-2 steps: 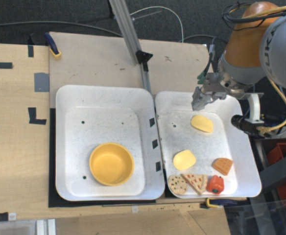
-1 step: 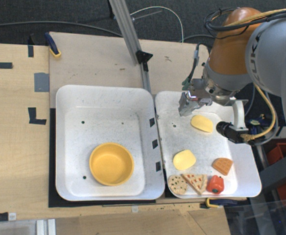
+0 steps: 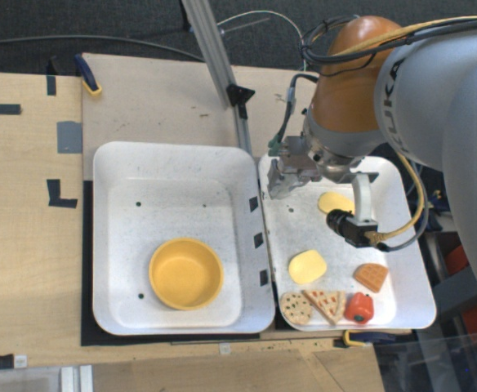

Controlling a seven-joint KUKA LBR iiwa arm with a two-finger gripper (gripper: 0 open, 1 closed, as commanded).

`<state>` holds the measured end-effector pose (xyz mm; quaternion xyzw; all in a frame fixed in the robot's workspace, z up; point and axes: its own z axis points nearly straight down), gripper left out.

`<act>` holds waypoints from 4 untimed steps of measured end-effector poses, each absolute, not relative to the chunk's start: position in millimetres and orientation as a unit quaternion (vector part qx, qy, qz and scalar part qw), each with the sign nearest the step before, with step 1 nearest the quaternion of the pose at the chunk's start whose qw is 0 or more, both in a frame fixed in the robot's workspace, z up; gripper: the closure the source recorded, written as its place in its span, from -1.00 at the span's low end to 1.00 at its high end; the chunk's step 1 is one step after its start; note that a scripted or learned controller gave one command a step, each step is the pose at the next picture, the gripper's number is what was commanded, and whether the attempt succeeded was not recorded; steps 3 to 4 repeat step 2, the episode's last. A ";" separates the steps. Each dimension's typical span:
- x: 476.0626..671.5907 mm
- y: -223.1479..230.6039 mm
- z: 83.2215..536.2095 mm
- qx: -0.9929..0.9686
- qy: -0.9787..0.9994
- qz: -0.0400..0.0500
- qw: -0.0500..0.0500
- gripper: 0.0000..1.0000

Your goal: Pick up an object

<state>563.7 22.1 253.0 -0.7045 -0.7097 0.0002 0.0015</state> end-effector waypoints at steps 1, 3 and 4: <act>545.8 66.0 240.0 -0.705 -0.709 0.001 0.002 1.00; 547.1 96.7 231.6 -0.705 -0.709 0.001 0.001 1.00; 547.1 96.7 231.6 -0.705 -0.709 0.001 0.001 1.00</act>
